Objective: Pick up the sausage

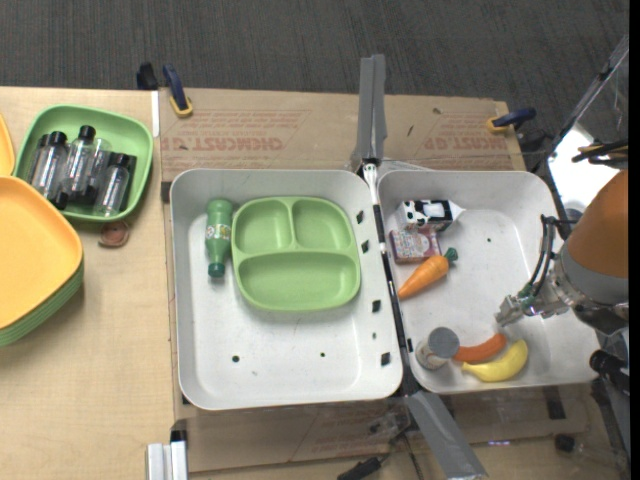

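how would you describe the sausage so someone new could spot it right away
Look in the right-hand white bin, at its near edge. The sausage is the curved orange-red piece lying right against the top of the yellow banana, with a grey round object just to its left. Unlike the carrot further up, it has no green tip.

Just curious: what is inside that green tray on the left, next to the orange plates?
The green tray holds several small dark-capped bottles lying side by side. Whatever is underneath them is covered.
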Motion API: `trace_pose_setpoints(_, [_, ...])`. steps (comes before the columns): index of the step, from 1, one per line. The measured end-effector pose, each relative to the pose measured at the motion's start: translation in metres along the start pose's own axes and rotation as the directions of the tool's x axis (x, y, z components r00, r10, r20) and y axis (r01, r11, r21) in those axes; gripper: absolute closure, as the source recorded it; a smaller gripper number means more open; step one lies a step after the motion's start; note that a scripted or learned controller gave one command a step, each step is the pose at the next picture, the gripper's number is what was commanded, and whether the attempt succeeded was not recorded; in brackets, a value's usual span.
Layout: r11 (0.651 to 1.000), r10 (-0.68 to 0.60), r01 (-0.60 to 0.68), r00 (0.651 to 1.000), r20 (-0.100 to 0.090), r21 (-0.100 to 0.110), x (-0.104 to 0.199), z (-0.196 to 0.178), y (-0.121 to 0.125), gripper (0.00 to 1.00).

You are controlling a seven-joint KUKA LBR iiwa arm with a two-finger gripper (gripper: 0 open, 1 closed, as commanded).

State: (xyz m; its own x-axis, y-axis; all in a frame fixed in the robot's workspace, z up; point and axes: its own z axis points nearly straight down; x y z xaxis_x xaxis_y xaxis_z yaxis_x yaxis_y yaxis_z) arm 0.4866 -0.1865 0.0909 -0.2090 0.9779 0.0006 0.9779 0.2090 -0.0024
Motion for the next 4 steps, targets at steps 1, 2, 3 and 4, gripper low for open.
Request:
trace_pose_setpoints(1, [0.948, 0.319, -0.319, 0.948, 0.0, -0.001, -0.033, 0.0, -0.017, 1.0])
trace_pose_setpoints(2, [0.799, 0.601, -0.601, 0.799, 0.0, 0.003, 0.016, 0.001, -0.007, 1.0])
trace_pose_setpoints(3, [0.54, 0.842, -0.842, 0.54, 0.001, 0.002, -0.023, 0.0, -0.015, 1.0])
trace_pose_setpoints(4, [-0.006, 1.0, -1.0, -0.006, 0.003, 0.001, -0.018, 0.001, 0.065, 1.0])
